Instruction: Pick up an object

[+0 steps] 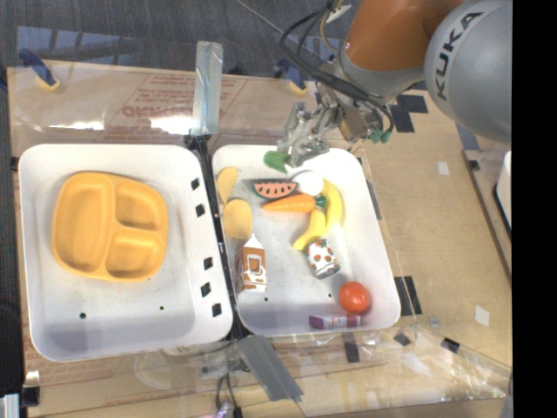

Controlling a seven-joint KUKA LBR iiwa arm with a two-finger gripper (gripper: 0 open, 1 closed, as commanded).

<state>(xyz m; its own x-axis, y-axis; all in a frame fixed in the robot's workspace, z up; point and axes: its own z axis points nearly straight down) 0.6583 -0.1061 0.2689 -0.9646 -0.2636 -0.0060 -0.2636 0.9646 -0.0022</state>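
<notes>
Worktop [435, 207] carries two bins. Left bin [35, 233] holds a yellow tray [109, 226]. Right bin [374, 242] holds banana [324, 216], carrot [289, 204], carton [251, 266], tomato [354, 297]. Tool [302, 142] hovers at the right bin's far rim; its grip state cannot be determined.

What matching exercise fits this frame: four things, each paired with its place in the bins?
Things:
1. yellow tray
2. tomato
3. watermelon slice
4. banana

Places:
A. right bin, near corner by the front wall
B. left bin
C. right bin, far half, just above the carrot
D. right bin, middle, right of the carrot

Pairs: 1-B, 2-A, 3-C, 4-D
</notes>
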